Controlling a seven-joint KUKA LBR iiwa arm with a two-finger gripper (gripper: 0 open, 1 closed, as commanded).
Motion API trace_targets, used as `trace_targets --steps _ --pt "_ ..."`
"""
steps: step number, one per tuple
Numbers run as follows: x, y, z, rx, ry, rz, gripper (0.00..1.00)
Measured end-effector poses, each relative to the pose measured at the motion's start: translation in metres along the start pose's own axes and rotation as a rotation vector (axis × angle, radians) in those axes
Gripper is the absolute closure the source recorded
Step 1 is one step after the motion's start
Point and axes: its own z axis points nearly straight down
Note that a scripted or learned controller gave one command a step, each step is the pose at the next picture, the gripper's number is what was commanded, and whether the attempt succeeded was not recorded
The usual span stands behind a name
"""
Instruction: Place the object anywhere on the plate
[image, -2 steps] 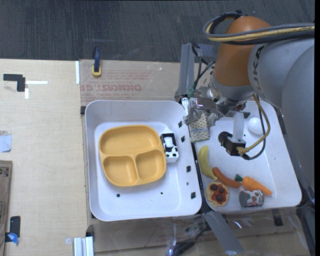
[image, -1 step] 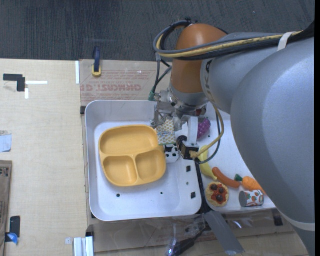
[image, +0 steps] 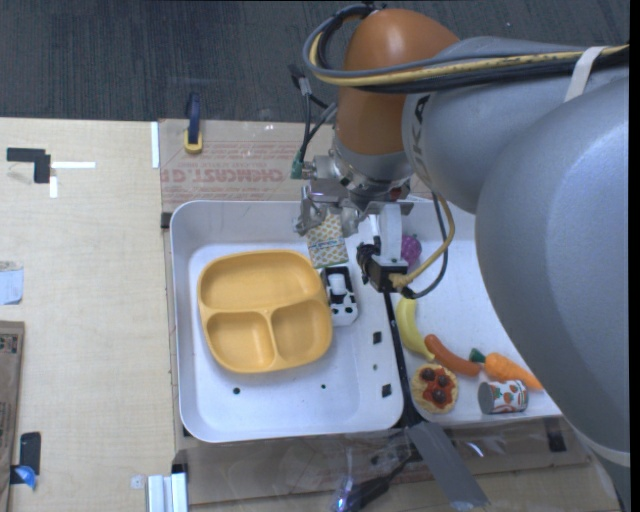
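A yellow three-compartment plate (image: 265, 310) lies in the left white bin (image: 290, 410). My gripper (image: 326, 228) hangs over the bin's far side, just beyond the plate's far right corner. A small beige checked packet (image: 327, 245) sits between its fingers, so the gripper is shut on it, and the packet hangs above the bin floor. A black-and-white toy (image: 342, 297) rests on the bin floor against the plate's right rim, just nearer than the packet.
The right bin holds purple grapes (image: 410, 247), a banana (image: 405, 322), a red sausage-like piece (image: 445, 352), a carrot (image: 508, 368), a small fruit tart (image: 435, 388) and a can (image: 500, 397). The big grey arm covers the upper right.
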Motion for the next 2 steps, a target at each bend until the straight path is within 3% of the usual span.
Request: trace_targets --steps 1,2 --pt "0.015 -0.001 -0.038 0.001 0.0 0.233 1.0" --pt "0.022 -0.006 0.009 0.004 -0.001 0.468 1.0"
